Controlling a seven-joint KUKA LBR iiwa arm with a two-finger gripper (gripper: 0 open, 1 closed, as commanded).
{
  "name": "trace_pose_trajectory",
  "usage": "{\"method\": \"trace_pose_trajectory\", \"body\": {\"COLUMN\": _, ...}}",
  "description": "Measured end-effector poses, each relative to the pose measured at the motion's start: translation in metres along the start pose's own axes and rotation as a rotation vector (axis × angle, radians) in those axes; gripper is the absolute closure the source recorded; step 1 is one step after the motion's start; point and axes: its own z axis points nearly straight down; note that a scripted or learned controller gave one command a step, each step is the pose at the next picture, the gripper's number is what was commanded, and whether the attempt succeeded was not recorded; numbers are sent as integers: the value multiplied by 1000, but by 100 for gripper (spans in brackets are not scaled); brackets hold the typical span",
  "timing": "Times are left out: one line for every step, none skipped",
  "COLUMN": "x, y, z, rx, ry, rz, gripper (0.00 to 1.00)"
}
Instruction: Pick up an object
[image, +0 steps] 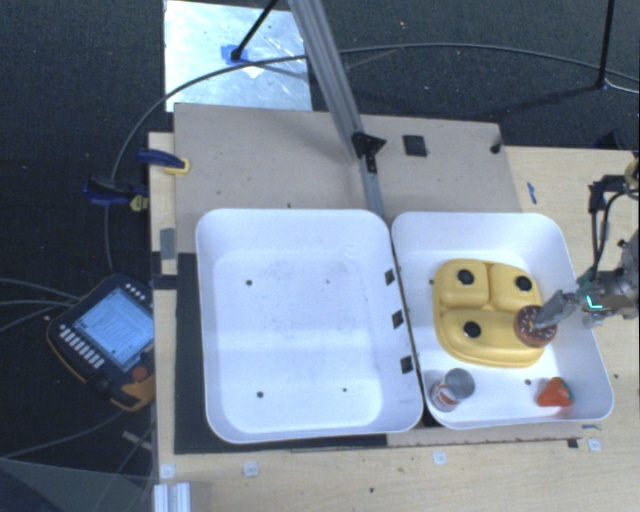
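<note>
Dark carpet (70, 90) surrounds a tan bench (270, 160), and on that bench sit two shallow white bins side by side, so let's take a look. Over at nine o'clock lies the left bin (215, 300), its white floor showing a few small dark dots. At three o'clock we have the right bin (480, 232), and that is where all the action is. A big yellow moulded piece (480, 305) with three dark holes sits in the middle of that bin, taking up much of its floor. Down at six o'clock of the yellow piece, near the bin's front wall, lies a small silver-topped can (452, 388) with a reddish side, and off toward four o'clock of the yellow piece rests a small orange-red object (553, 393), close to the bin's front right corner. Now the arm: it comes in from three o'clock, and its gripper (535, 325) is down at the right edge of the yellow piece, right on a brownish round thing (527, 326) that sits against the piece's four o'clock side. Are the fingers open or closed? I can't tell from up here; the tip is too small and blurred against that brown thing. Off the bench at eight o'clock, a handheld pendant (105, 335) with a lit screen lies on the carpet, cables trailing around it.
</note>
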Motion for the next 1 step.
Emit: {"method": "trace_pose_trajectory", "body": {"x": 0, "y": 1, "z": -1, "rx": -4, "ry": -1, "rz": -1, "gripper": 0}}
